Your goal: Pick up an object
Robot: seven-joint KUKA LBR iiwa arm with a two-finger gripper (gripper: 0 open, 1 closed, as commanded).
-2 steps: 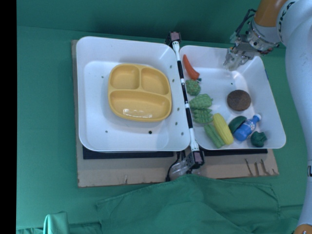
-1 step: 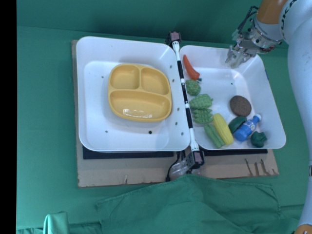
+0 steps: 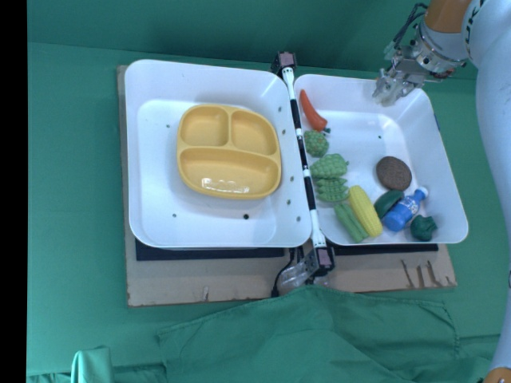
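Robot hand (image 3: pixel 390 92), finger spacing indiscernible, poised above the right bin's (image 3: pixel 447 166) far rim, well apart from the toy foods clustered along its near and left sides, where a descent here risks striking the rim or closing on nothing.

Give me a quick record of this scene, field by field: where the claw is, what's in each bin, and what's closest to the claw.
claw: above the far rim of the right bin, nothing seen in it
left bin: yellow divided plate
right bin: carrot, broccoli, corn, brown patty, blue bottle, other green vegetables
closest to claw: brown patty and carrot, both well apart from it
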